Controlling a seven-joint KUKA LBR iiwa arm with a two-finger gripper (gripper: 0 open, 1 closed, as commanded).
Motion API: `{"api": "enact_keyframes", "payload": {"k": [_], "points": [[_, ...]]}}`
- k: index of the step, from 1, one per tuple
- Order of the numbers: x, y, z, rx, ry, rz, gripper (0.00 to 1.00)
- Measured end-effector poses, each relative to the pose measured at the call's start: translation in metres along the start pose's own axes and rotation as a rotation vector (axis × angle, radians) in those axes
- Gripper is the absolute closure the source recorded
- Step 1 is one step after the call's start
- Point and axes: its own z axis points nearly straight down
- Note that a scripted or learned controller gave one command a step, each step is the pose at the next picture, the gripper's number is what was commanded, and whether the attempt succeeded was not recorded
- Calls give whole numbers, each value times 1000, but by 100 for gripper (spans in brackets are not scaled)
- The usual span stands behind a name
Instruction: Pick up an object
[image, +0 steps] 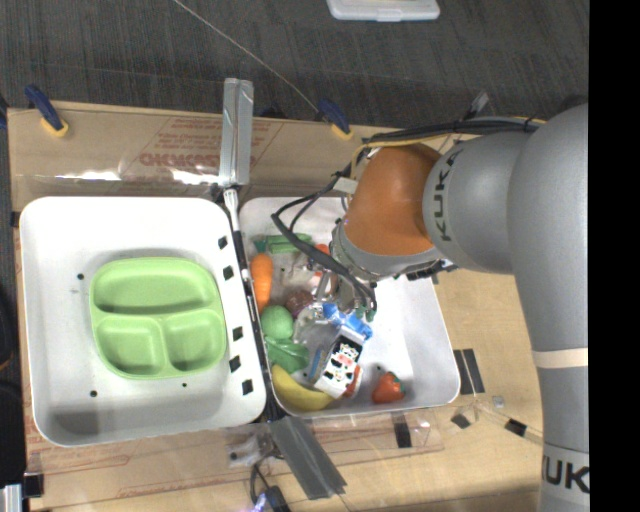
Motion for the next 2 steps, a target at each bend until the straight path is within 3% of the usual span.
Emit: {"api": "enact_keyframes", "payload": {"k": [1,2], "points": [[-1,1,-10,1,-1,-6,100],[9,91,-104,-2,-9,-34,100]]}}
